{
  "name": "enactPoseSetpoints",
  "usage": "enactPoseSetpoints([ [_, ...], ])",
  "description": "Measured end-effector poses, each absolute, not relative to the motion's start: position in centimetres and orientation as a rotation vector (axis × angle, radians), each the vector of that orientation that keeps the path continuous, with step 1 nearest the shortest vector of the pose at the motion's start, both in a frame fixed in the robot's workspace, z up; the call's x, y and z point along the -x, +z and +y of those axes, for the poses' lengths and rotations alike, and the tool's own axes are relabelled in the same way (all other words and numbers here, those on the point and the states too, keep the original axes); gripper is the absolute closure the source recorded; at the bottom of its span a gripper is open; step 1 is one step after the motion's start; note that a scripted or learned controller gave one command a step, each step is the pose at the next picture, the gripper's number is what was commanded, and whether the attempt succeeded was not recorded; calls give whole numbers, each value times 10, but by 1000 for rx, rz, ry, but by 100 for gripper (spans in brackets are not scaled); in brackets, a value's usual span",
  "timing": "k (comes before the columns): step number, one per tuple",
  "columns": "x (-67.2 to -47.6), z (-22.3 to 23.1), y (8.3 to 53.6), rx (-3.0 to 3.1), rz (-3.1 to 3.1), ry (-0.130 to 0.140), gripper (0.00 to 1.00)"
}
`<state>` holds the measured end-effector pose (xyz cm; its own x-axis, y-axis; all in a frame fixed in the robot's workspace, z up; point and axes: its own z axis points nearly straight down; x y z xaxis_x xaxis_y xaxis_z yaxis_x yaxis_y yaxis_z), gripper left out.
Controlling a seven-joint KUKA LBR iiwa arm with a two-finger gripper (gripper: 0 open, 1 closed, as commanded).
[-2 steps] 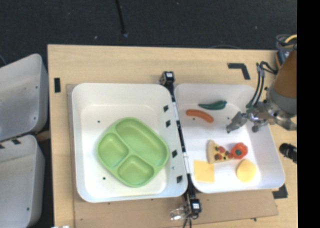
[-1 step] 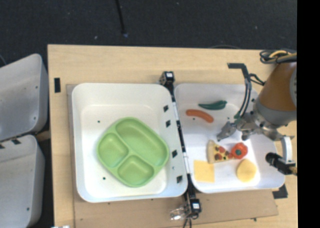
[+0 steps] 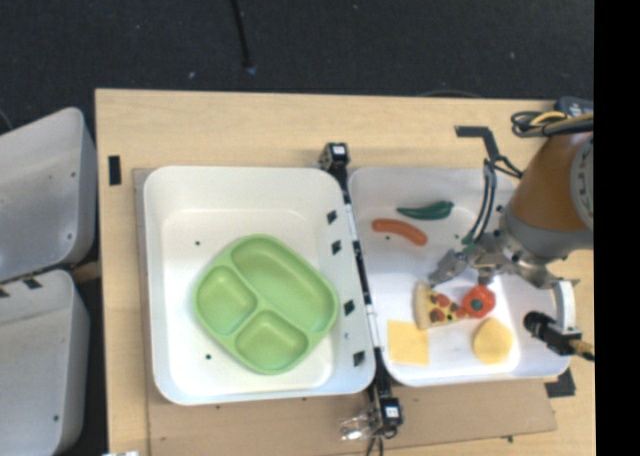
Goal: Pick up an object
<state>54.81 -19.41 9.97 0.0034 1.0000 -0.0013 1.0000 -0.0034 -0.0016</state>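
From the overhead camera, the metal two-finger gripper (image 3: 452,266) hangs low in the right white bin (image 3: 452,186), fingers spread and empty; just beside it lie a pizza-slice toy (image 3: 436,306) and red tomato toy (image 3: 479,301); the left white bin (image 3: 175,206) holds a green divided plastic plate (image 3: 264,302).

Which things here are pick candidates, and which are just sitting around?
Candidates, right bin: green pepper, hot dog, pizza slice, tomato, cheese slice, yellow round piece; gripper hovers there.
Lying about: green divided plate, left bin.
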Motion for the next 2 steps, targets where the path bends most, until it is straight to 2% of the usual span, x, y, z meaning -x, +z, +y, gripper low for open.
enactPoseSetpoints([
  [1, -549, -195, 112, 2232, -2217, -1, 100],
  [2, -548, -207, 168, 2230, -2221, -3, 100],
])
